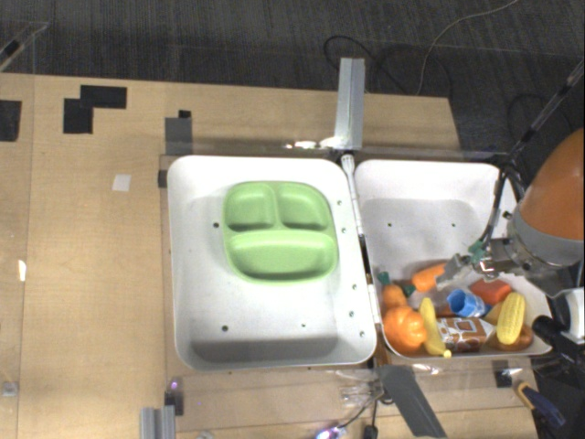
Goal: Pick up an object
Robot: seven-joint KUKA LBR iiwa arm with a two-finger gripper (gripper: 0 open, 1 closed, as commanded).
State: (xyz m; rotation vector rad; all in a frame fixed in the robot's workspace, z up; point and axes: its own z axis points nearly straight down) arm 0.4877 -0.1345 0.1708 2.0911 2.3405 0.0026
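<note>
A wooden desk (82, 273) carried two shallow white bins side by side. The left bin (196, 318) held a green divided plate (277, 229), lying flat near the bin's middle, towards its far edge. The right bin (430, 199) held a heap of toy food crowded into its near edge and near right corner, probably because the bin's sloping walls let things slide together there. In the heap were an orange fruit (405, 326) at the near left, a yellow banana (431, 326) just beside it with its long axis running from the far edge to the near edge, a corn cob (510, 317) nearly upright in the picture at the right, a blue item (465, 303) between them, a brown packet (463, 335) along the near edge, and a carrot (427, 276) whose long axis slanted from the heap up towards the arm. The grey arm with its orange band (558, 190) reached in over the right edge of the right bin, and the gripper (477, 256) hung just above the far side of the heap, close to the carrot's raised end. Whether it was wide, narrow or closed round anything could not be told. No object appeared lifted clear of the bin.
</note>
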